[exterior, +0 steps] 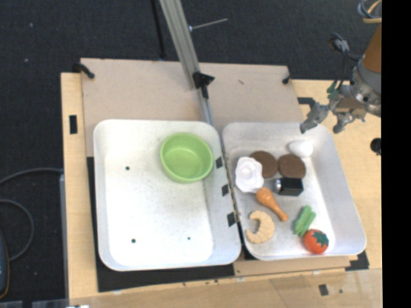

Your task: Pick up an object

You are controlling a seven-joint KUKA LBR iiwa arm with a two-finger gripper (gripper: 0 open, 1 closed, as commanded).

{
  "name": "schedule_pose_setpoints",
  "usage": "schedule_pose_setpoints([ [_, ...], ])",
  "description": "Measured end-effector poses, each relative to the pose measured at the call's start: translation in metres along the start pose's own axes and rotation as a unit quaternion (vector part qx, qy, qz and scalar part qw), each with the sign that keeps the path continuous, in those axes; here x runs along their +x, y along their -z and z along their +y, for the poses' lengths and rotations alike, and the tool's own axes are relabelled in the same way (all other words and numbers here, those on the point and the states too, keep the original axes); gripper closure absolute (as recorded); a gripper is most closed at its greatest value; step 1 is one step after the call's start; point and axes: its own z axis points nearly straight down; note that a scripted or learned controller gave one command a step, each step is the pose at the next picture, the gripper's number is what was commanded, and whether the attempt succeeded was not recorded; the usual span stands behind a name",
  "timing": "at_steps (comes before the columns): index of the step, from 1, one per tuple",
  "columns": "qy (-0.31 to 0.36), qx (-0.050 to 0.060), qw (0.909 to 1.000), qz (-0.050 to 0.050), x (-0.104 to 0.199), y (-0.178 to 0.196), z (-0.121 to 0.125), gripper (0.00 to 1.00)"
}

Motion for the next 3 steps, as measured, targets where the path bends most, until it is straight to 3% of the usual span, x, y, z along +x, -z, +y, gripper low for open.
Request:
schedule_pose_setpoints([
  [1, 0.000, 0.000, 1.0000, -0.001, -0.001, 0.000, 0.000, 0.00],
  [3, -0.002, 0.002, 1.0000, 0.000, 0.003, -0.101, -0.007, 0.00],
])
